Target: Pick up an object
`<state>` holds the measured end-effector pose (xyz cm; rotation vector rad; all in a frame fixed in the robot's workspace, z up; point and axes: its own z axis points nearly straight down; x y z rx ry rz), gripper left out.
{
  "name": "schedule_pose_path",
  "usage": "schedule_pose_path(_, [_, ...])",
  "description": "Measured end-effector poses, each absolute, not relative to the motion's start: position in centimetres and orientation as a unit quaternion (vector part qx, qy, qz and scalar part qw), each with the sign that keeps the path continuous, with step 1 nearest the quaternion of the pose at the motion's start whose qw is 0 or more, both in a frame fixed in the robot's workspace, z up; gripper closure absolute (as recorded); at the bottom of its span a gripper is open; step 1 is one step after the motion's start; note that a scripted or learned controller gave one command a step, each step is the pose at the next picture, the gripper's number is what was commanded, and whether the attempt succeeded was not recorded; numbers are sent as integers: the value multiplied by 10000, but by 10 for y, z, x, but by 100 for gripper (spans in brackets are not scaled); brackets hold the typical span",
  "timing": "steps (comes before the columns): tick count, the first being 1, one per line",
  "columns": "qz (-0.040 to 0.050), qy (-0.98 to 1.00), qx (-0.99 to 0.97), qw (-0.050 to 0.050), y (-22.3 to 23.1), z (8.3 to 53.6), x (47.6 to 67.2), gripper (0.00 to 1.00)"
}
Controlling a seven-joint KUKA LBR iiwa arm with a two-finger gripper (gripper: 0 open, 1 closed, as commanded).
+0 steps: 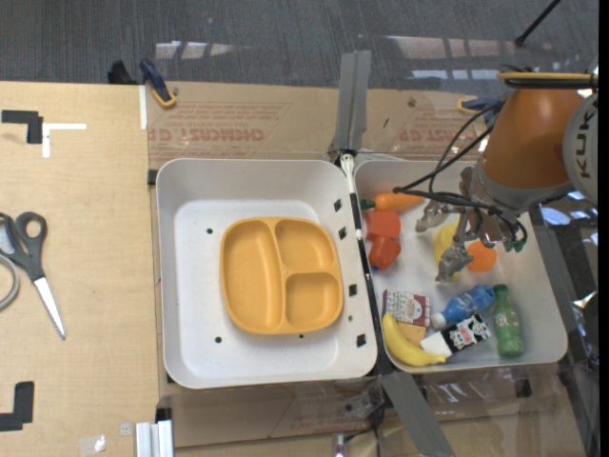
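My gripper (pixel 443 244) hangs over the back half of the right bin (pixel 547 284), below the orange wrist band. Its fingers (pixel 453 261) stand open and nothing sits between them. Right under it lie a yellow lemon-like piece (pixel 443 239) and an orange ball (pixel 481 256), both partly covered by the gripper. To its left are a red block (pixel 383 235) and a carrot (pixel 397 200). Nearer the front lie a blue bottle (pixel 469 305), a green bottle (pixel 507 322), a banana (pixel 407 344), a small strawberry-print box (pixel 406 305) and a black-and-white carton (pixel 467 333).
The left bin (pixel 181 284) holds a yellow divided plate (pixel 282 274). A grey divider bar (pixel 352 103) runs up between the bins. Scissors (pixel 33 265) lie on the wooden bench at far left. Cables hang beside the wrist at right.
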<state>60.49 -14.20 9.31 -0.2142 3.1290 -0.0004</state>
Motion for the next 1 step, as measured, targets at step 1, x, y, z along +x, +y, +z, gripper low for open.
schedule_pose_path(1, [-3, 9977, -674, 50, -142, 103, 606, 100])
